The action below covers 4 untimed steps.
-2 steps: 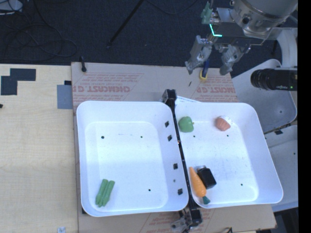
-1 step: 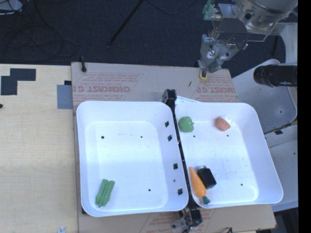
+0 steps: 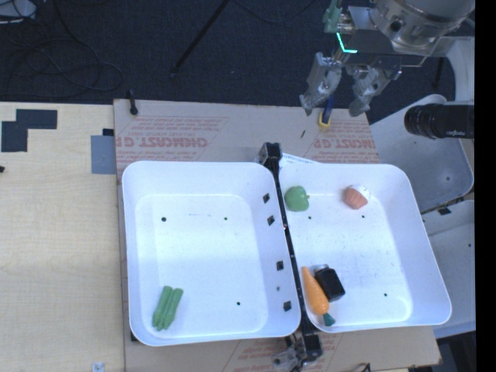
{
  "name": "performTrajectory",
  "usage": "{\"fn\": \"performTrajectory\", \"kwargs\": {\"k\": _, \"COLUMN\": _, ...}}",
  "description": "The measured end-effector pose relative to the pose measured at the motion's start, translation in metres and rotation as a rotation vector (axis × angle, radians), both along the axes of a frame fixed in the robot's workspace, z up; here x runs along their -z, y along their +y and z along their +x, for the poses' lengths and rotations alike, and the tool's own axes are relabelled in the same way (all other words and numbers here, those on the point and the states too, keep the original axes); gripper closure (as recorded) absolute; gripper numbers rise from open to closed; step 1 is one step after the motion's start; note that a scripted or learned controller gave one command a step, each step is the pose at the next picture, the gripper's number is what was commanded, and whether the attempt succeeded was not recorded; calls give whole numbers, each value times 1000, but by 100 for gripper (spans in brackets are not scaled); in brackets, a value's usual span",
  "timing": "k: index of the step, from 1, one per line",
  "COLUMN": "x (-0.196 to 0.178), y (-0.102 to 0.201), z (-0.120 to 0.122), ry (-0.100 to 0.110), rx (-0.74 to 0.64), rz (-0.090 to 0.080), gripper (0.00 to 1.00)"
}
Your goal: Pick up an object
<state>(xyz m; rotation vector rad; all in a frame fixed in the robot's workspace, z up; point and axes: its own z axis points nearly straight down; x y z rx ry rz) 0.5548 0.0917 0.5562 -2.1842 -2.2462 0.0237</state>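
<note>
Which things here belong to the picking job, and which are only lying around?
For the job:
- gripper, above the bench beyond the bins
- green bean pods in the left bin
- green pepper, orange-pink piece, carrot and black block in the right bin

Lying about:
- cardboard sheet
- cables

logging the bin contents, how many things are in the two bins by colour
Green: 2, the bean pods in the left bin and the round green item in the right bin.
Orange: 2, the carrot and the orange-pink item.
Black: 1, the black block.
Total: 5.
</note>
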Motion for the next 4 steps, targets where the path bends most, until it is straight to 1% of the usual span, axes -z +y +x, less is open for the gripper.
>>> {"fn": "performTrajectory", "kwargs": {"k": 1, "x": 23, "y": 52, "z": 76, "ry": -9, "rx": 22, "rz": 4, "gripper": 0}}
{"fn": "performTrajectory", "kwargs": {"k": 2, "x": 10, "y": 51, "z": 74, "ry": -9, "rx": 18, "rz": 2, "gripper": 100}}
{"fn": "performTrajectory", "kwargs": {"k": 3, "x": 10, "y": 51, "z": 74, "ry": -8, "rx": 18, "rz": 2, "gripper": 0}}
{"fn": "performTrajectory", "kwargs": {"k": 4, "x": 1, "y": 53, "z": 74, "ry": -5, "rx": 12, "rz": 1, "gripper": 100}}
